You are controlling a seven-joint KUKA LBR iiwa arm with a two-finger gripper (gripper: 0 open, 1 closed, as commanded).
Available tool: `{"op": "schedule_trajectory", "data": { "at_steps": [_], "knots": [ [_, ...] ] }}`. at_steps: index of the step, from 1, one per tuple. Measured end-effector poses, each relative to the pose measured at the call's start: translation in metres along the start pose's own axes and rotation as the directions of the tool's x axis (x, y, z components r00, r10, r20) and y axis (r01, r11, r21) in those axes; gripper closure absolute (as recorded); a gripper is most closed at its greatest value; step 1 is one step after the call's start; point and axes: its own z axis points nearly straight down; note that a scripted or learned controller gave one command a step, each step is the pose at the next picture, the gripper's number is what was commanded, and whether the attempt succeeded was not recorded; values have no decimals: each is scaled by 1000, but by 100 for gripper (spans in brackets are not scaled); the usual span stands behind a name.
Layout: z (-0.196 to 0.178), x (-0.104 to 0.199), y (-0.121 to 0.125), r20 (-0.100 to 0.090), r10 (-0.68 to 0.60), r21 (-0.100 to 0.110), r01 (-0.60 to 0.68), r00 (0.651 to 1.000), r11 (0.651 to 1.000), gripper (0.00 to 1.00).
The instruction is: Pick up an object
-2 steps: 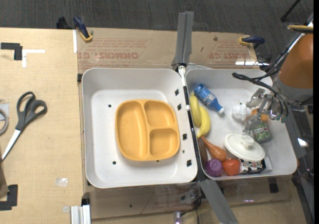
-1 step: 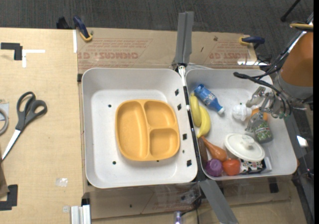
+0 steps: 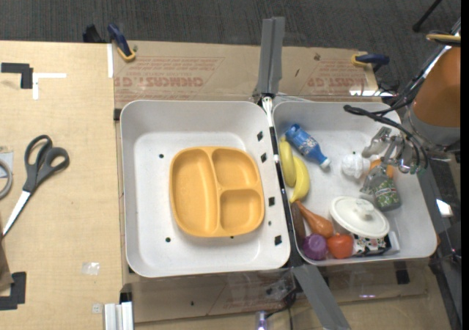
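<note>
Right bin point(image 3: 410, 248): blue bottle point(image 3: 306, 144) (white cap), lying flat.

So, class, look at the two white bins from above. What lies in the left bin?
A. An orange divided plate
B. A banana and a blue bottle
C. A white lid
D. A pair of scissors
A: the orange divided plate, with three compartments, sits in the left bin, while the banana, blue bottle and white lid lie in the right bin, and the scissors rest on the bench.
</note>
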Motion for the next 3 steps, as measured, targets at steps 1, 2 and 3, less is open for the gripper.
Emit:
{"op": "schedule_trajectory", "data": {
  "at_steps": [1,2,3],
  "knots": [
    [0,-1,2,0,-42,1,42,999,999,0],
    [0,0,1,-1,-32,0,32,999,999,0],
    [2,8,4,-4,-11,0,11,1000,1000,0]
  ]
}}
